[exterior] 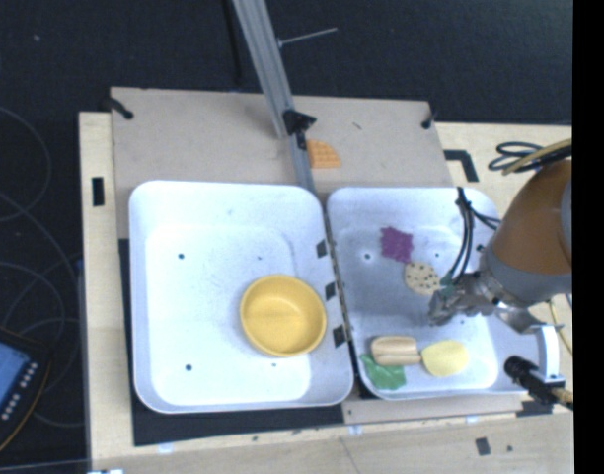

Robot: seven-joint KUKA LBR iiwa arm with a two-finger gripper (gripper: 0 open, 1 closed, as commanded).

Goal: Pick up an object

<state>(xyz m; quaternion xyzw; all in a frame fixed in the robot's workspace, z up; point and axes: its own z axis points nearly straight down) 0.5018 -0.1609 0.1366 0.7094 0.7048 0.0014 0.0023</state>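
My gripper (442,309) is low in the right bin (361,215), coming in from the right edge. It sits just below a speckled round cookie (417,277) and above a yellow lemon-like piece (445,357). A tan bread roll (394,350) lies left of the yellow piece, with a green leaf-like scrap (384,374) under it. A purple piece (396,243) lies farther back in the same bin. A yellow bowl (281,314) stands in the left bin (184,225). Nothing shows between the gripper's tips.
A grey metal pole (267,62) slants up from the bins' back junction, with an orange waffle-like item (322,155) on the board beside it. Cables (467,227) hang off the wrist over the right bin's far side. A tablet (6,378) lies at the lower left.
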